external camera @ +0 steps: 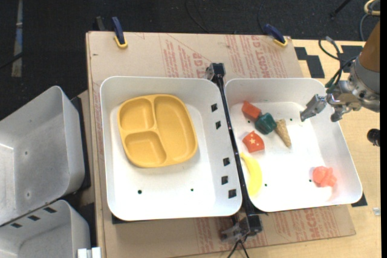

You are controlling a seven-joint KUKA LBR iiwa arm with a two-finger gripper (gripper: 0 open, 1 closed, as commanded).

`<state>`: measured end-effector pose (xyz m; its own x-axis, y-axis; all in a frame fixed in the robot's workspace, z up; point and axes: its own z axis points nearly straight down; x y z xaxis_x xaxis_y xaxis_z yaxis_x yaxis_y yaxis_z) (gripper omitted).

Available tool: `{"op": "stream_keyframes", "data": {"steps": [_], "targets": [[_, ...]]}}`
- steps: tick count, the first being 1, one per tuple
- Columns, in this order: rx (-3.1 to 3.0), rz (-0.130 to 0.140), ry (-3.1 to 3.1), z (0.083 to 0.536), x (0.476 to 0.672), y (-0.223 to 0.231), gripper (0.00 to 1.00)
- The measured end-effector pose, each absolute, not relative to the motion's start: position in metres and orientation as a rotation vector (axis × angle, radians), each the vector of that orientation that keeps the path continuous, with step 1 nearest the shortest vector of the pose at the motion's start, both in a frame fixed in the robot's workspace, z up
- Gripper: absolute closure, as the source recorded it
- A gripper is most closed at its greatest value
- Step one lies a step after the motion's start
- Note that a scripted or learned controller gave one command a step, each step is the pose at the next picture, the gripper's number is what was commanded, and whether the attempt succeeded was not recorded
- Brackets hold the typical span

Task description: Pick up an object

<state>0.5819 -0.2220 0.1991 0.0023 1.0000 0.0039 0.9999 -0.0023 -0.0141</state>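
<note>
From above, the two-finger gripper (324, 107) hangs with fingers spread and nothing between them at the right white plastic bin's (344, 148) upper right. A tan cone-shaped toy (283, 132) lies just left, below it, tip pointing down-right, beside a teal block (265, 124).

The arm (370, 69) is cut off at the frame's right edge, and two grey tubs (36, 148) run off the lower left.
</note>
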Motion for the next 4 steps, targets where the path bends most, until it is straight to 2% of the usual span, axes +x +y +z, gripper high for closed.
{"op": "stream_keyframes", "data": {"steps": [1,3,4], "targets": [[-2.218,0.002,-2.221,0.206,0.585,-0.221,0.00],[-2.220,0.001,-2.217,0.110,0.587,-0.220,0.00],[-2.227,-0.003,-2.227,0.095,0.591,-0.222,0.00]]}}
